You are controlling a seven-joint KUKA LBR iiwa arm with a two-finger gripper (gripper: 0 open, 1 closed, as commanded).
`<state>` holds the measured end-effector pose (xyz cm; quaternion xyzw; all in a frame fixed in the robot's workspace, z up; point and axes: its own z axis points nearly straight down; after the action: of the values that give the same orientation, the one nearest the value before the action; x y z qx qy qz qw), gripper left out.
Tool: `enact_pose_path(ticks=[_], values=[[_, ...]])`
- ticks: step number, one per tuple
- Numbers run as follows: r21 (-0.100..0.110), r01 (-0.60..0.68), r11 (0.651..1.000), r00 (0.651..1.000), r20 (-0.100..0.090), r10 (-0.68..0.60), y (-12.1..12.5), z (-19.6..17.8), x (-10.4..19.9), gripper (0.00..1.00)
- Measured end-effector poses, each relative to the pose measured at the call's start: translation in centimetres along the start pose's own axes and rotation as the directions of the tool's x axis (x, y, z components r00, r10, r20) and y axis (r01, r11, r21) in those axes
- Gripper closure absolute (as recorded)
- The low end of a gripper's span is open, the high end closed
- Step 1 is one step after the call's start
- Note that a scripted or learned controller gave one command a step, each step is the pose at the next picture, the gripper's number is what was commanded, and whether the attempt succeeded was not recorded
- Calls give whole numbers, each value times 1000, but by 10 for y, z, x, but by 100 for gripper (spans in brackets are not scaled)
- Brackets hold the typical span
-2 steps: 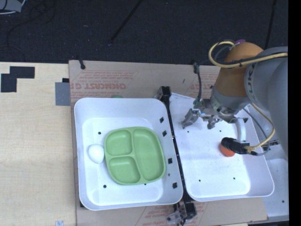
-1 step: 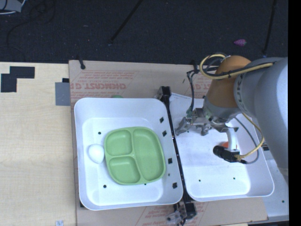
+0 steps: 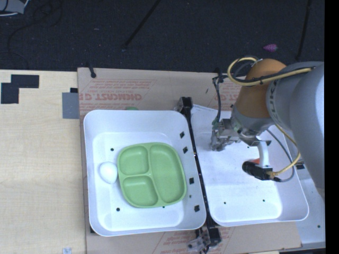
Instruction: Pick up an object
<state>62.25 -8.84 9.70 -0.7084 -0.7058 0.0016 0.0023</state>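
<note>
Gripper low in the right bin

Gripper (image 3: 220, 142) sits over the right bin (image 3: 249, 205), near its back left corner; fingers' spread I can't tell. Over in the left bin (image 3: 100, 126), green divided plate (image 3: 151, 174) lies flat, white egg (image 3: 108, 172) touching its left edge.

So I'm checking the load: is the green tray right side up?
Right side up: the green tray lies flat in the left bin, its three compartments facing up.

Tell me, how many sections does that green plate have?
3. The green plate lies in the left bin: two sections side by side along its far edge, one along its near-left. A white egg-like object rests against the plate's left rim.
</note>
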Motion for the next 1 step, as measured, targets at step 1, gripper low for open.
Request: enact_pose_path(ticks=[1], values=[[-6, -4, 1000, 1000, 1, 4, -8, -59, 0, 100]])
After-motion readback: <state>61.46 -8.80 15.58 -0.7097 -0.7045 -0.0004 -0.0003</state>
